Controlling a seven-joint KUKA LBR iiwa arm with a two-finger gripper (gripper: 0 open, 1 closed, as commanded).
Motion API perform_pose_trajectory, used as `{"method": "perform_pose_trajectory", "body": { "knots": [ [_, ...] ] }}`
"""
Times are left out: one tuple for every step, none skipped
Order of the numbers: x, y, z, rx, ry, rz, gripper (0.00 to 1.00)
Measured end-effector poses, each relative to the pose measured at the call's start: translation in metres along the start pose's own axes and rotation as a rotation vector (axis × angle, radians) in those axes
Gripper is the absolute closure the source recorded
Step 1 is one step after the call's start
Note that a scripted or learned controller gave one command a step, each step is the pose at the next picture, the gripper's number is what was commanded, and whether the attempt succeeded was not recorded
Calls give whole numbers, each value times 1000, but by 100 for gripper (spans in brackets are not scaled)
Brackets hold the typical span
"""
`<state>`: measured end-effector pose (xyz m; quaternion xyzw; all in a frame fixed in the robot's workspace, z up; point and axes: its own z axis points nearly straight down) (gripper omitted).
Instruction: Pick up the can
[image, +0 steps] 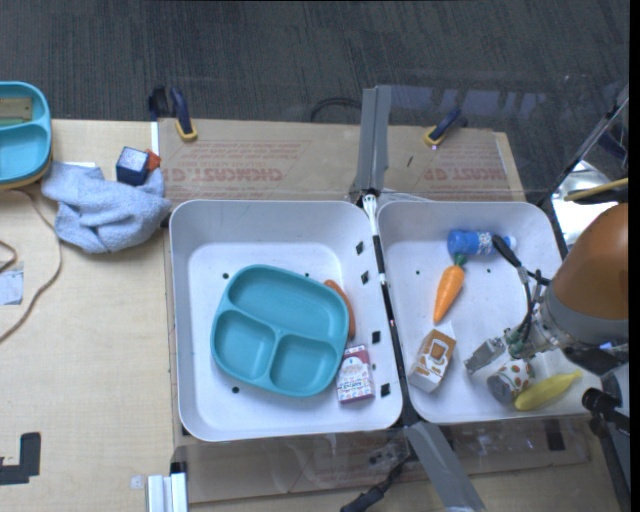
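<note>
- The arm comes in from the right over the right bin.
- The claw is low in that bin's lower right part, right at the can.
- The can lies on its side on the bin floor, white with orange-brown spots, just under and touching the claw's tip.
- Whether the claw is open or closed cannot be told; the can is not plainly between its tips.
- A banana lies against the can's right side, near the bin's front wall.
- A small carton rests left of the can, apart from it.
- A carrot lies above the carton, tip down, with green at the top.
- A blue bottle lies near the bin's back wall, just above the carrot.
- The left bin holds a teal divided plate.
- An orange item peeks from behind the plate's right rim.
- A small red-and-white box stands by the plate's lower right edge.
- On the surface, left of the bins, lies a grey cloth with a blue block beside it.
</note>
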<state>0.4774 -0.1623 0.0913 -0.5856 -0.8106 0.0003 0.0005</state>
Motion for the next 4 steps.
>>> {"method": "perform_pose_trajectory", "body": {
  "knots": [
    [-40, -13, -1, -2, -3, -245, 0],
    [-40, -12, -11, -5, -4, -243, 100],
    [-40, -12, -11, -4, -4, -243, 0],
    [-41, -13, -1, -2, -2, -97, 0]
  ]
}}
